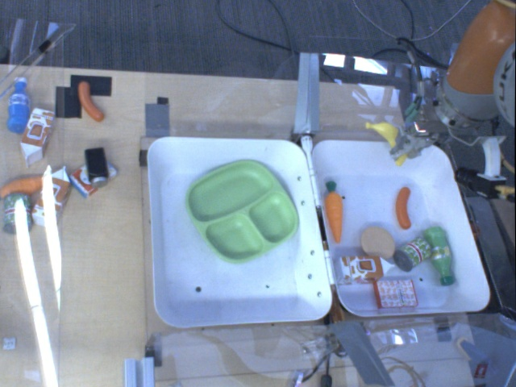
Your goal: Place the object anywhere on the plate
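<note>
- The tool (405, 146) hangs over the far edge of the right bin (463, 216), at the end of the grey arm with its orange band (482, 43).
- A yellow banana (387, 132) sits between the tool's fingers, so the tool is closed on it (the fruit pokes out toward the left bin).
- The green plate (241, 210), with three compartments, lies well apart from the tool, to its left and nearer the camera, in the middle of the left bin (173, 297).
- Just below the tool, in the right bin, lies a small orange sausage (402, 206).
- Farther from the tool, toward the divider between the bins, a carrot (334, 211) lies with its green top pointing away from the camera.
- Nearer the camera than the tool are a tan round disc (376, 241), a green bottle (439, 255), a small can (412, 253) touching the bottle, and two small cartons (360, 268) (the second (396, 293) is red-printed).
- Far left of the tool, on the table (97, 280), loose toys are scattered.
</note>
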Controlling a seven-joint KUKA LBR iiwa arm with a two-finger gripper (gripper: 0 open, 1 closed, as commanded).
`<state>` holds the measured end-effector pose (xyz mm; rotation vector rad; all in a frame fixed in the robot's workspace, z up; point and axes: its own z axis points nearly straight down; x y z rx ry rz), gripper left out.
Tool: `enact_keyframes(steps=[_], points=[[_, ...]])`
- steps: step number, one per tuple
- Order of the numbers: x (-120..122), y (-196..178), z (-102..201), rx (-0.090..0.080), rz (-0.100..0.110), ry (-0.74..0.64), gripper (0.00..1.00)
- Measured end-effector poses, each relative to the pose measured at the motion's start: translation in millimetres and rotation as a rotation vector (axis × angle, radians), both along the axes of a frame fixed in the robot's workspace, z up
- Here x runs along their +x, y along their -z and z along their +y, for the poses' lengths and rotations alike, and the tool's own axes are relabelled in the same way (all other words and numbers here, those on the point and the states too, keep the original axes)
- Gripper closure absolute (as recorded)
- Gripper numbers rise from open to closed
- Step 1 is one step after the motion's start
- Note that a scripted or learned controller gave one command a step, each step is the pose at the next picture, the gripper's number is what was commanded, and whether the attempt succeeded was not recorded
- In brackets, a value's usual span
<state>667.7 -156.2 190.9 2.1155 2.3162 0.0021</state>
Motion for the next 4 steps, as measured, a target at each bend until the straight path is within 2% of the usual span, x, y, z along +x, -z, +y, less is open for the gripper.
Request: enact_keyframes(steps=[1, 2, 3, 4], points=[[-12, -25, 71, 0.002, 0.001, -0.052, 1.0], [-36, -36, 169, 0.003, 0.003, 0.134, 1.0], [-44, 7, 235, 0.002, 0.004, -0.187, 1.0], [-44, 6, 234, 0.002, 0.004, -0.186, 0.0]])
